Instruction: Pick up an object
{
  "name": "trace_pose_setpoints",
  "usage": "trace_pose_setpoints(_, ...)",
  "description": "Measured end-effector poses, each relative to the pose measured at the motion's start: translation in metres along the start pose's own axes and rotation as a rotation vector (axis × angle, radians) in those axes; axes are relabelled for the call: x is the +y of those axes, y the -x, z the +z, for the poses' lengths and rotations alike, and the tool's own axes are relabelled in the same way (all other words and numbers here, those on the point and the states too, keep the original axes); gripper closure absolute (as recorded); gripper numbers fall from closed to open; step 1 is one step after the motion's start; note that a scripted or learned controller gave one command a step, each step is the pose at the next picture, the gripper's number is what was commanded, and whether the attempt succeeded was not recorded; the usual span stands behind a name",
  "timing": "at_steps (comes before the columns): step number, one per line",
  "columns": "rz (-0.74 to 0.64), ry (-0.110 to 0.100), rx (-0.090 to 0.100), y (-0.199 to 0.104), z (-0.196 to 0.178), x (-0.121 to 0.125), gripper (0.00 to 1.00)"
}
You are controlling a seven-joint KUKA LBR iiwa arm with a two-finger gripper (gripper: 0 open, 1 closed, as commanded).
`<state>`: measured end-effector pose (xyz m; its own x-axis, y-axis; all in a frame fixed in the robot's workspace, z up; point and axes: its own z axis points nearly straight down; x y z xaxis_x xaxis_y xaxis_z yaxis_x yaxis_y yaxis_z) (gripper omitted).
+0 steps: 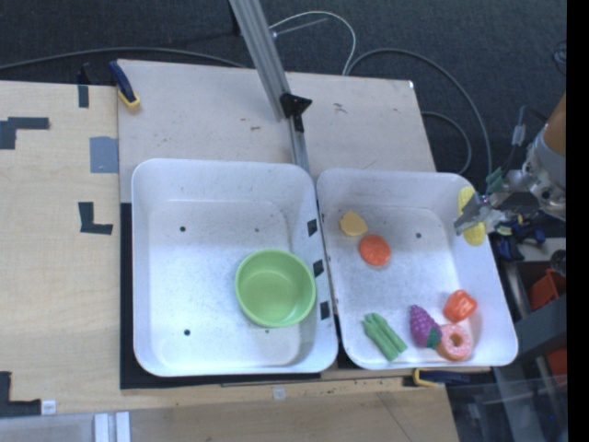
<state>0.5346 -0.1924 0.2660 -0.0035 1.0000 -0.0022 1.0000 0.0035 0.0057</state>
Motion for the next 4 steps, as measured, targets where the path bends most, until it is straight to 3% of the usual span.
trace_pose_setpoints(1,0.001,-0.005,0.002,-0.001,-0.019,0.001,1.0)
trace_pose_setpoints(4,-0.003,-0.007,0.003,-0.165,-0.002,0.034,1.0)
